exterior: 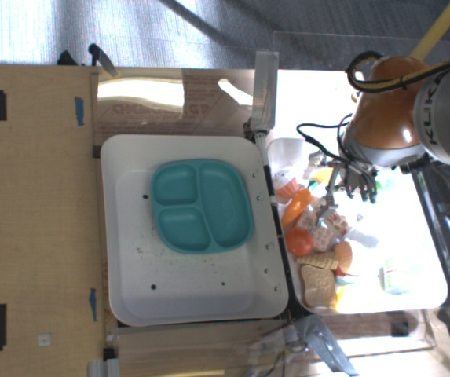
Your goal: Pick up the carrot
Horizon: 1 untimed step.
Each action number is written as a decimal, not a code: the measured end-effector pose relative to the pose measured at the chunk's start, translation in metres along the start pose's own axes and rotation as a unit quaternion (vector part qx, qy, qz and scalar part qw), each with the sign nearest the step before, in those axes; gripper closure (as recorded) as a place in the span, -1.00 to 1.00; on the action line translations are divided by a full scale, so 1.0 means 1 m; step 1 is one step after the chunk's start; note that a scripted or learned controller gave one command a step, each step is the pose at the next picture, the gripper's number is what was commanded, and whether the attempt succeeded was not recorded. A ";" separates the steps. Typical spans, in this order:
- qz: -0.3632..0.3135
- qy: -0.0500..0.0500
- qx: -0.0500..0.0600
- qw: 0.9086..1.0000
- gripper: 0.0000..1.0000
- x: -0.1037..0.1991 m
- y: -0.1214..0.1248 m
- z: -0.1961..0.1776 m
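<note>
One slim orange carrot [296, 208] lies just left of and below the dark fingers [352, 181], which hang spread open and empty, and since crowded food pieces [323, 246] touch it, a closing grasp could catch a neighbour instead.

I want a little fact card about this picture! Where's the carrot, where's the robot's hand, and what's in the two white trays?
left bin: shallow white bin holding a teal plastic plate with three compartments
right bin: brightly lit white bin with a pile of toy food along its left side
carrot: small orange carrot, in the pile, near the divider
neighbours: red round tomato-like piece and tan cracker-like piece below it
gripper: two-finger gripper, over the right bin, right of the carrot
carrot held: no
</note>
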State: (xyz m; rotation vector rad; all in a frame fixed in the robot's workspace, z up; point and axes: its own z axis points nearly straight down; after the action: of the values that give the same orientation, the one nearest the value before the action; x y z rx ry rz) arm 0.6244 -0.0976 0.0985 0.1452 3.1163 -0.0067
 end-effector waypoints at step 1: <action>0.043 0.000 -0.001 0.999 -1.00 -0.011 0.003 0.000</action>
State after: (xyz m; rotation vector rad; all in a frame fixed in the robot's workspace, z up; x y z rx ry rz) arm 0.6353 -0.0958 0.0984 0.2787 3.1071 -0.0033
